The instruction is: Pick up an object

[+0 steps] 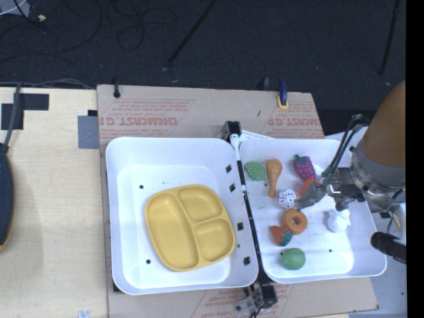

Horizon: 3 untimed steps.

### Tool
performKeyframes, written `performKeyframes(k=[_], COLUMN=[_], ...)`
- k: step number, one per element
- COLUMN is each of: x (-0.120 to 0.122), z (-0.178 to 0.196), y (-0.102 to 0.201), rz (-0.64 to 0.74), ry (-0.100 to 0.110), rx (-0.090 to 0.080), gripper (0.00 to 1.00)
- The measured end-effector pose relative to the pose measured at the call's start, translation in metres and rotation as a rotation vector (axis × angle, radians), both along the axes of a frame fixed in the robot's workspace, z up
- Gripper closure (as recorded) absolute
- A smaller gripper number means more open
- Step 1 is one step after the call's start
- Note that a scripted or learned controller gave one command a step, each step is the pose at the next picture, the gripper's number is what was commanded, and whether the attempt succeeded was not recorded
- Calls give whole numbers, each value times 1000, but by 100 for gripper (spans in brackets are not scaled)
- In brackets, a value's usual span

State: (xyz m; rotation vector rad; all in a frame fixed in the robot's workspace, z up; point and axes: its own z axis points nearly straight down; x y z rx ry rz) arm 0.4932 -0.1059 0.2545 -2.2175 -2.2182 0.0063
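My pincer (317,192) hung low over the right bin (361,267), its dark fingers reaching toward the middle of the toy pile; I could not tell from above whether it was released or clenched, and nothing showed between its tips. By my judgement the pick was not yet made: every object lay on the bin floor, and closing and lifting were left to do.

Just beside the tips sat a small red piece (307,187), a white dotted die (287,198) and a glossy orange ring doughnut (295,221). Further off were a tan drumstick (273,175), a knobbly purple bunch of grapes (305,168), a textured green leaf-like piece (255,171), a red strawberry with a green cap (280,235), a smooth round green fruit (293,258) and a crumpled white lump (338,221).

The left bin (126,171) held a matte yellow plate (190,226) with three compartments. Both bins stood on cardboard (199,114) across the pale wooden surface (46,204).
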Motion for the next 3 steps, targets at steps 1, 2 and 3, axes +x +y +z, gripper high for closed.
performKeyframes(k=[1,2,3], x=[-16,-15,-16], z=[107,108,147], y=[119,113,182], rz=[12,1,6], ry=[-9,9,-3], rx=[2,-4,-1], gripper=[0,100,100])
